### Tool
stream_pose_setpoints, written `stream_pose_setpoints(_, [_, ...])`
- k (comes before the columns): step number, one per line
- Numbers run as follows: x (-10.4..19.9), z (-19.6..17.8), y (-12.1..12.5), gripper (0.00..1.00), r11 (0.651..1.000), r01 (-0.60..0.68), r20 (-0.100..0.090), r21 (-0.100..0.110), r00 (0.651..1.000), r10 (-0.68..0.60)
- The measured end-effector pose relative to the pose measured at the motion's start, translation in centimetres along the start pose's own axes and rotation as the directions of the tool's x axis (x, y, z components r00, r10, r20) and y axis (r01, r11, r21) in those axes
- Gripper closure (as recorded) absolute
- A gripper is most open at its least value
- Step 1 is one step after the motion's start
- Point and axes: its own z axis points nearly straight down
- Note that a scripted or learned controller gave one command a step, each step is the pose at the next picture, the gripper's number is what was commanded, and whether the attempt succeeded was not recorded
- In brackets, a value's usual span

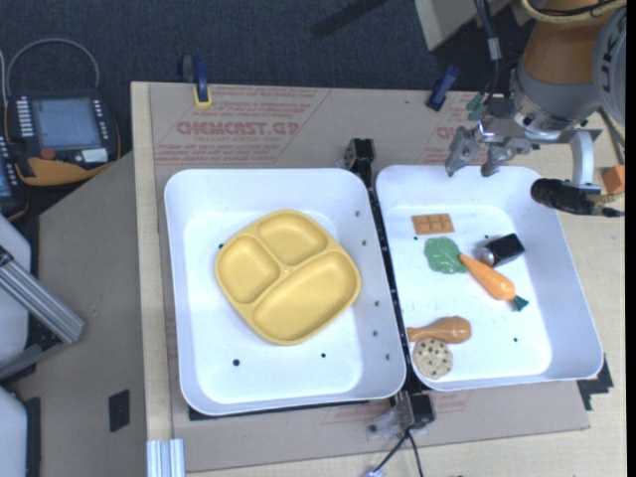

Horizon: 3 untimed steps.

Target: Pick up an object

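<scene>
My gripper [474,160] hangs above the back rim of the right bin [566,351], its two fingers spread apart with nothing between them. Below it in that bin lie a brown cracker [432,225], a green leafy piece [441,256], an orange carrot [492,277], a small black block [504,248], a tan drumstick [440,331] and a speckled cookie [432,358]. The gripper is well behind all of these, nearest the cracker.
The left bin [199,366] holds a yellow divided plate [287,274]. A black clamp [359,153] sits between the bins at the back. The cardboard bench [268,127] surrounds both bins. A handheld control pendant [62,132] lies off the bench at far left.
</scene>
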Motion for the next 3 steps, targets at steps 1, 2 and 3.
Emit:
stream_pose_setpoints(1, [0.0, -1.8, 0.1, 1.0, 1.0, -0.001, 0.0, 0.002, 1.0, 0.001])
stream_pose_setpoints(2, [5.6, -2.1, -1.8, 1.0, 1.0, 0.004, -0.003, 0.009, 1.0, -0.004])
stream_pose_setpoints(3, [11.4, -2.3, -3.0, 1.0, 1.0, 0.004, -0.003, 0.009, 1.0, -0.004])
